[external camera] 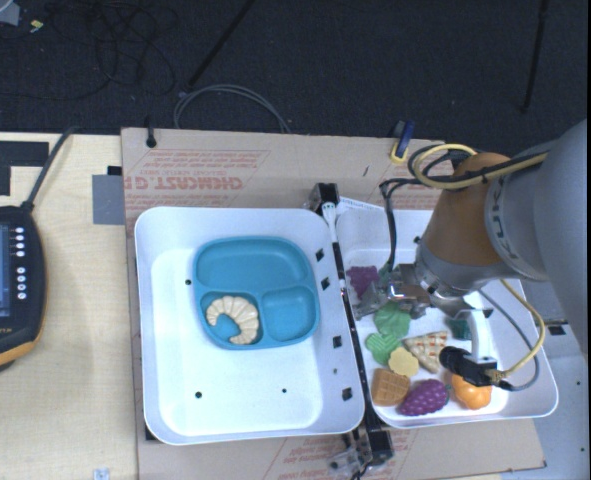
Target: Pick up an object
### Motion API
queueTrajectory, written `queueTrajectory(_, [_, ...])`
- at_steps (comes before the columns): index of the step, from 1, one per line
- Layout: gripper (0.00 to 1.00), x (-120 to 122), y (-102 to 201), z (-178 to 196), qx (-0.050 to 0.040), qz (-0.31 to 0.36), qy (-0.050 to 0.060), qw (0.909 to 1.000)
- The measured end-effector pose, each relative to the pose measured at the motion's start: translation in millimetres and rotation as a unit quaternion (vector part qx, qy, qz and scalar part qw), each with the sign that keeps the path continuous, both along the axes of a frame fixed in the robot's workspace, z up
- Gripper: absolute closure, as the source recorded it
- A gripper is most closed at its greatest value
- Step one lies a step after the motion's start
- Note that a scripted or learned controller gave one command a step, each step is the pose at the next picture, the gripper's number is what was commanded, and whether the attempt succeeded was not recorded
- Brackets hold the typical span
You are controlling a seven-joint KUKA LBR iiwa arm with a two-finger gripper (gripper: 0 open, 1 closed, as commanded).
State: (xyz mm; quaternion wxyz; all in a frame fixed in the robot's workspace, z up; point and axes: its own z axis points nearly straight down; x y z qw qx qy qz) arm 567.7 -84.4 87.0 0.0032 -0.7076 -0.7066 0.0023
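While over the right bin: claw (387,290) low, grip unclear
Toy food (415,368): right bin's near edge
Croissant (234,317): blue tray (250,265), left bin

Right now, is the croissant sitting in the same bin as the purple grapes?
No, the croissant lies on the blue divided plate in the left bin, while the purple grapes lie in the right bin.

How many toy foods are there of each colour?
Tan: 4, croissant, waffle, wedge, yellow piece
Green: 2, toys and
Purple: 2, grapes, piece
Orange: 1, toy
Total: 9 that I can tell
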Motion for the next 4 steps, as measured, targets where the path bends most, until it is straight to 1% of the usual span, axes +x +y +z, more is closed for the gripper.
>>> queueTrajectory(1, [0.0,44,-5,1,-0.0006,0.001,-0.004,1.0])
queueTrajectory(2, [0.0,-19,-37,0,-0.0006,-0.001,0.0,1.0])
queueTrajectory(3, [1.0,-17,-36,10,0.0001,-0.002,-0.001,1.0])
queueTrajectory(4, [1.0,-8,43,106,0.0008,0.004,-0.007,1.0])
